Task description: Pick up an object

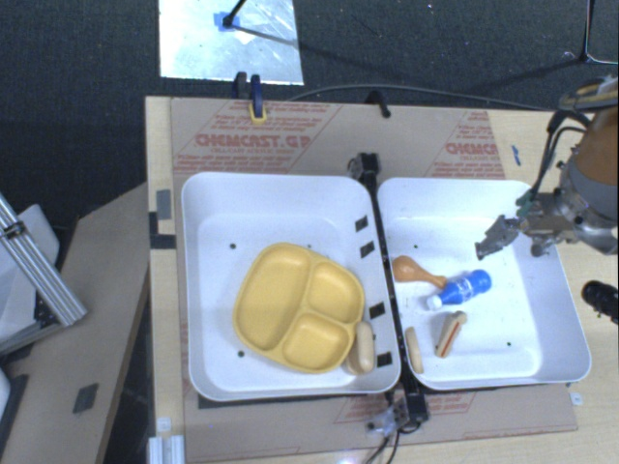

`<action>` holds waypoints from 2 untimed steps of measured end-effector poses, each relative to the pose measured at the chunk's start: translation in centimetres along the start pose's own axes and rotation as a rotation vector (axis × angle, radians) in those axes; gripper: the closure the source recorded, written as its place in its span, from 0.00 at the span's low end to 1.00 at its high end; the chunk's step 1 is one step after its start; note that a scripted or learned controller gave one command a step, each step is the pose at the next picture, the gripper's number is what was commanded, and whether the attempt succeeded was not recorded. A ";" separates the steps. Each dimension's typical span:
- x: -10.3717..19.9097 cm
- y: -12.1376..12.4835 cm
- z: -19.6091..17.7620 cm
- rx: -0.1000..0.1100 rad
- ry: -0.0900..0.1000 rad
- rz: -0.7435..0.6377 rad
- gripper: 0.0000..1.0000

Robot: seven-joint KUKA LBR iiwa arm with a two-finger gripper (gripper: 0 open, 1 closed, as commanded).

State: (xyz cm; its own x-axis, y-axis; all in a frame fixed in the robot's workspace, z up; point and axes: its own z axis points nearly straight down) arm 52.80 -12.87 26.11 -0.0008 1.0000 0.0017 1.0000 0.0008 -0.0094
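Blue bottle (462, 288) flat in right bin (556, 356), beside hot dog (449, 333).

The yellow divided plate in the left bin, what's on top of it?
All three compartments of the yellow plate look bare. A tan bread-like piece lies against its lower right rim. What's underneath the plate is covered.

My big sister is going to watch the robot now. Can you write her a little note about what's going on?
Gripper: above the right bin, holding nothing that can be seen.
Right bin: blue bottle, toy drumstick, hot dog, small tan stick.
Left bin: yellow divided plate, tan bread piece at its corner.
Done: nothing picked up yet.
Left: lower, grab one object, lift.
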 end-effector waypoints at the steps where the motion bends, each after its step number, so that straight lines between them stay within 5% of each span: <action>1: 0.0 0.2 -0.6 -0.012 -0.002 -0.003 0.00; 2: -0.6 -0.1 5.5 -0.006 -0.001 0.000 0.00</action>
State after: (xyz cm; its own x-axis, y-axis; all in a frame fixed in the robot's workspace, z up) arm 52.63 -13.42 20.65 -0.0011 1.0000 0.0006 1.0000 0.0011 -0.0034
